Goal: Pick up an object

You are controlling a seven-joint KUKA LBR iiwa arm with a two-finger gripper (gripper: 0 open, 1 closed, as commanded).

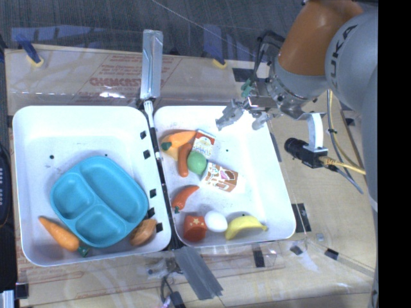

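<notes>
From above, my gripper [243, 115] hangs open and holds nothing over the far right corner of the right bin [277, 172]. The nearest items lie just below and left of it: a small carton [203, 145], a carrot [176, 140] and a green fruit [197, 163]. A banana [244, 225], egg [216, 221] and tomato [194, 227] sit at the near wall. The left bin [26, 140] holds a blue tray [98, 199]. Both bins rest on a tan bench [321, 197].
</notes>
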